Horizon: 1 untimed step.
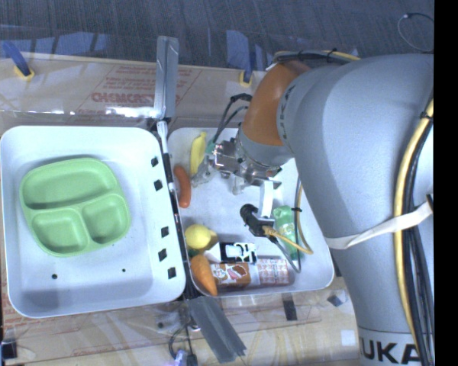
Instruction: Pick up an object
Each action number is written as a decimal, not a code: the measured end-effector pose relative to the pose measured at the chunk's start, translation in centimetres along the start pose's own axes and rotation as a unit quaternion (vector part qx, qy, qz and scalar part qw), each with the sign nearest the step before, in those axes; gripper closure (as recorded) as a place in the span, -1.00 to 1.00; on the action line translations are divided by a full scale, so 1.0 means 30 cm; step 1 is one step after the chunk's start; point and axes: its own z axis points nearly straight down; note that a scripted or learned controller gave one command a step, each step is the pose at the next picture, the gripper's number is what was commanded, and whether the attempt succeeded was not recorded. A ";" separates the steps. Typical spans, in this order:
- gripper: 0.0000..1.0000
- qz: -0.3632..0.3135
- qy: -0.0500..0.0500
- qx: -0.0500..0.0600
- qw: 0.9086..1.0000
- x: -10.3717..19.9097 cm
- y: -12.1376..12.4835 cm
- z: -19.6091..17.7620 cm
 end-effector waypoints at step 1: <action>-1.00 -0.011 0.000 0.000 1.000 -0.111 0.130 -0.002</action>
